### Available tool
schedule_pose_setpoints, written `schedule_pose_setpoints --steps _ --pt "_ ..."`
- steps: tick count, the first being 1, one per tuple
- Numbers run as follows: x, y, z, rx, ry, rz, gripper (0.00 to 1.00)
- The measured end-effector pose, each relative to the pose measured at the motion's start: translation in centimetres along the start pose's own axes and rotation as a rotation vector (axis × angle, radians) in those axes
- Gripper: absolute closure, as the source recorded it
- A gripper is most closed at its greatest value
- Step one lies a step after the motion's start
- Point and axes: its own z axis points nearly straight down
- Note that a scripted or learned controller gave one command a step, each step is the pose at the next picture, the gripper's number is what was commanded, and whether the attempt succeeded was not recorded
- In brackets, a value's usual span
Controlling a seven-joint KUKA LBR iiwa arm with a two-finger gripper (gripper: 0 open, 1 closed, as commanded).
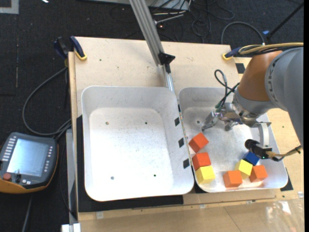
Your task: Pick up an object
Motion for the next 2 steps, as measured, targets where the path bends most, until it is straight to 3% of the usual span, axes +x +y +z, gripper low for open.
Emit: schedule_pose_setpoints --steps 1,2 --pt "0.15 0.21 -1.08 -0.005 0.000 -0.002 1.00" --pt "0.15 0.19 -1.03 -0.004 0.000 -0.002 0.00"
